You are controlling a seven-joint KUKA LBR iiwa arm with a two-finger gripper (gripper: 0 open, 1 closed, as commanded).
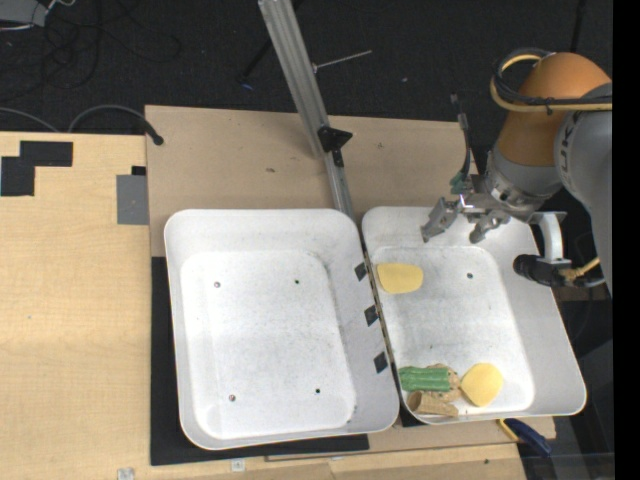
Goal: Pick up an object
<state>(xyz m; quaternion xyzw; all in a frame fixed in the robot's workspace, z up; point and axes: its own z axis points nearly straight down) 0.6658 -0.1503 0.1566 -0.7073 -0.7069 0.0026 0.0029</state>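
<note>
Right bin point(520, 328): yellow piece point(400, 278) lies below-left of open claw point(459, 223).

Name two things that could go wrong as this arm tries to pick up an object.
1. The gripper hangs open over the right bin's far end, apart from every object; closing here would likely catch nothing.
2. The green piece, tan piece and yellow round piece crowd the near corner against the wall, so a grasp there may slip or snag two.

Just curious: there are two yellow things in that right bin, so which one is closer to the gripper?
The flat yellow piece lying alone near the divider; the other yellow one sits in the front corner.
</note>
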